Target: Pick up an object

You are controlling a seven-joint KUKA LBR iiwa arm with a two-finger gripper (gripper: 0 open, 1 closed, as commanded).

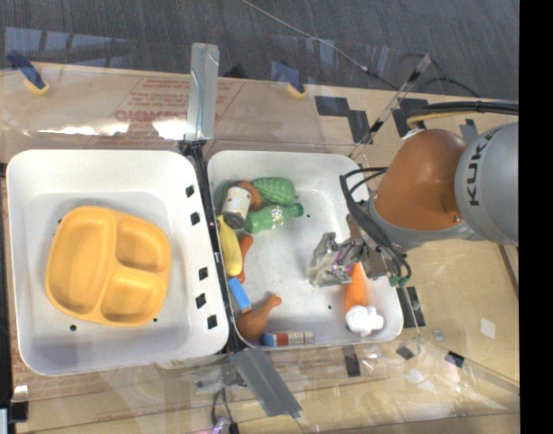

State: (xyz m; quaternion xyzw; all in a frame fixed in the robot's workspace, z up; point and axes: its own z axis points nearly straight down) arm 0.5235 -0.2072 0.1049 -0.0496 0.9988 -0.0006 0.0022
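Note:
My gripper (325,262) hangs low over the right bin (285,163), in its right half, over bare white floor. Just to its right lies an orange carrot-shaped toy (356,283) with a white lump (364,319) at its near end. Along the bin's left side lie a green bumpy toy (275,189), a green bottle (272,217), a small can (235,206), a yellow banana (229,247) and a brown drumstick (257,315). A marker-like stick (288,338) rests at the front wall. Nothing is visibly held.
The left bin (23,179) holds a yellow divided plate (107,265). A metal clamp (202,89) stands at the divider's far end. The arm's orange band (419,183) overhangs the right bin's right wall, with cables beside it.

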